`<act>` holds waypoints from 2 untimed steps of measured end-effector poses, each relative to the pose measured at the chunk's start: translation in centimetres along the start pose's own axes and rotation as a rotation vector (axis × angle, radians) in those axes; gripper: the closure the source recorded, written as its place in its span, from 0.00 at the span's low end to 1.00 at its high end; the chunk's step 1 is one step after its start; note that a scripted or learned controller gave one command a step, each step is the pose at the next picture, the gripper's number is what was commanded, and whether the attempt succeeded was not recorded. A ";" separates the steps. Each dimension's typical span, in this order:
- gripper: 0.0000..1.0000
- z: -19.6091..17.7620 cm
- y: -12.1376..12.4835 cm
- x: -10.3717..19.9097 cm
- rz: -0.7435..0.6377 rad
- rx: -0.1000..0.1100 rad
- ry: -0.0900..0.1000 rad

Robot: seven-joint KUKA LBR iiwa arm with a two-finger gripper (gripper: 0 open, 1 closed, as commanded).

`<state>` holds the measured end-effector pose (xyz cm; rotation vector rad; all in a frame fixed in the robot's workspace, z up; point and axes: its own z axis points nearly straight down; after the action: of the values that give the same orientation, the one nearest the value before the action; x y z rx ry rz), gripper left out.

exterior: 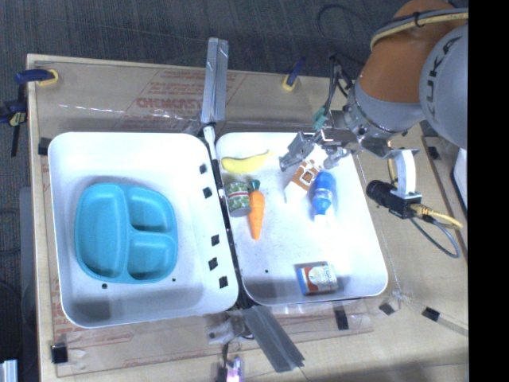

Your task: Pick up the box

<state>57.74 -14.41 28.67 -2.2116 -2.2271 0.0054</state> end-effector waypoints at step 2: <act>0.00 19.4 -10.0 -5.5 0.113 -0.002 0.001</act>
<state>47.67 -19.96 9.36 -2.3343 -2.0994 0.0015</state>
